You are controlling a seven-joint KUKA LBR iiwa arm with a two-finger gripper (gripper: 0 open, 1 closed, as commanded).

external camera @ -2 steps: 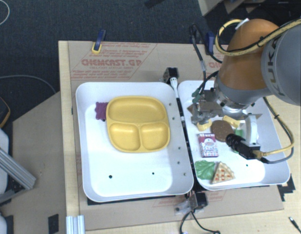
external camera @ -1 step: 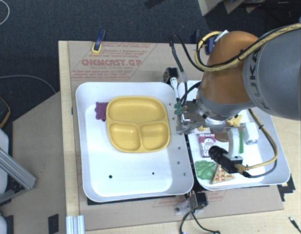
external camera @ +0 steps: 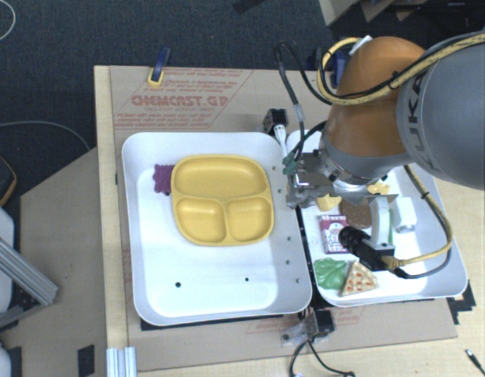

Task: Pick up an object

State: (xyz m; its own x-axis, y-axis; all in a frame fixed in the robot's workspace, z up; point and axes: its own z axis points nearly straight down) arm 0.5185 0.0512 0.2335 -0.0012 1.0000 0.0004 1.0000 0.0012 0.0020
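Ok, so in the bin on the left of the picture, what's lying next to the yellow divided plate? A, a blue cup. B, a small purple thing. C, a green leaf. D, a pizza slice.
B: a small purple thing lies at the left rim of the yellow plate, inside the white bin on the view's left.

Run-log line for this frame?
arm: over right bin | grasp: unclear | left bin: yellow divided plate, purple piece | right bin: pizza slice, green piece
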